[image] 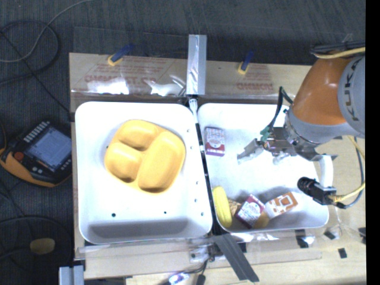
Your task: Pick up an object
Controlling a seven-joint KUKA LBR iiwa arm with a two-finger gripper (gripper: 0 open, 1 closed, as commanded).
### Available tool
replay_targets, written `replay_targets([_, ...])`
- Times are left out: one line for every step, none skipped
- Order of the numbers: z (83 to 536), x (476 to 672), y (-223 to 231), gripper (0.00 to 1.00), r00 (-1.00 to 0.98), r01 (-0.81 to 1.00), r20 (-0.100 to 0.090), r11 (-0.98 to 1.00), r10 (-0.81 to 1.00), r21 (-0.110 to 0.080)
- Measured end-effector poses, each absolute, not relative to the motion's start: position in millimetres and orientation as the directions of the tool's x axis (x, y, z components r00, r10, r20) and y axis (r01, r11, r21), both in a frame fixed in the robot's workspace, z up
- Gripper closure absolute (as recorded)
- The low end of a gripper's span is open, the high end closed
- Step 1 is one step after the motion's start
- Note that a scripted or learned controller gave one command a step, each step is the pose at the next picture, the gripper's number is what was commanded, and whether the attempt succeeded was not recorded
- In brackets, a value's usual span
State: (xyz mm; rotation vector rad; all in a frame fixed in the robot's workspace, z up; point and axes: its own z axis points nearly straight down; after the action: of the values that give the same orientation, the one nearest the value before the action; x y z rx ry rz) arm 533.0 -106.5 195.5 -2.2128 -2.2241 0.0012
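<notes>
The right bin (309,114) holds a small red-and-white packet (214,140) near its left wall. Along its front wall lie a yellow banana-shaped item (221,206), a dark red pouch (252,211) and an orange-and-white carton (281,204). My gripper (261,154) hovers over the middle of this bin, to the right of the packet and behind the front-row items. Its fingers (247,152) stand apart, open, with only white bin floor between them. A large yellow lumpy object (145,154) fills the centre of the left bin (89,218).
The orange-banded arm (323,103) covers the right bin's far right side. A metal divider (196,70) runs up between the bins at the back. An orange handheld controller (38,153) lies on the floor at left, with cables around it.
</notes>
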Motion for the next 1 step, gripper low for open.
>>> replay_targets([90.0, 486.8, -174.6, 0.0, -0.133, 0.991, -0.003, 0.133, 0.991, 0.008])
